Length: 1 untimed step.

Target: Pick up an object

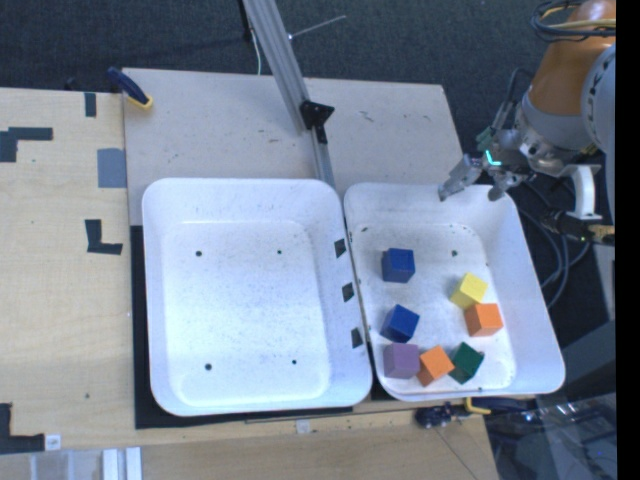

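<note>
The right bin (520, 268) holds several small blocks: a blue cube (398, 264), a second blue cube (402, 322), a yellow block (468, 290), an orange block (485, 318), a purple block (402, 359), another orange block (435, 364) and a dark green block (466, 361). My gripper (472, 183) hovers over the bin's far right corner, well above and behind the blocks. Its two fingers are spread apart with nothing between them.
The left bin (160, 268) lies beside the right one. A slanted metal rail (285, 58) with a black clamp runs behind the bins. A blue and yellow tool (130, 86) lies at the bench's far left. Cables hang at the right.
</note>
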Available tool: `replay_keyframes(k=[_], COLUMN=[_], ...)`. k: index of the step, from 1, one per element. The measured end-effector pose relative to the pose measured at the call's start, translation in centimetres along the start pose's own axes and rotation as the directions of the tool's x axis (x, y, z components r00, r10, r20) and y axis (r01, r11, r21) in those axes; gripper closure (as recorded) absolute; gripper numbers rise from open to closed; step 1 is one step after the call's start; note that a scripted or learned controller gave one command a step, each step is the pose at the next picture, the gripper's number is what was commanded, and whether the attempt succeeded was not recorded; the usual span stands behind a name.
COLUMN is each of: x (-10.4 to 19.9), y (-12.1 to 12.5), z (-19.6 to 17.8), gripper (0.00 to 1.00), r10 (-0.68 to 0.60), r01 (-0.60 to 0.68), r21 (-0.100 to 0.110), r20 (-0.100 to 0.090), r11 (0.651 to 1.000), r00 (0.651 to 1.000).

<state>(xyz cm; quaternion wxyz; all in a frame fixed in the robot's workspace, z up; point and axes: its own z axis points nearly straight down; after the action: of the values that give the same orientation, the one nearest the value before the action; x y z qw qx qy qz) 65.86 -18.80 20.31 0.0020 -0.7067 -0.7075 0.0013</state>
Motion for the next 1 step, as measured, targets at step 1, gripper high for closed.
replay_keyframes(k=[1], x=[-0.02], y=[0.09], z=[-0.26], gripper=[0.0], r10=[-0.001], r01=[0.001], r21=[-0.003], r20=[0.003], r11=[1.0], r00=[1.0])
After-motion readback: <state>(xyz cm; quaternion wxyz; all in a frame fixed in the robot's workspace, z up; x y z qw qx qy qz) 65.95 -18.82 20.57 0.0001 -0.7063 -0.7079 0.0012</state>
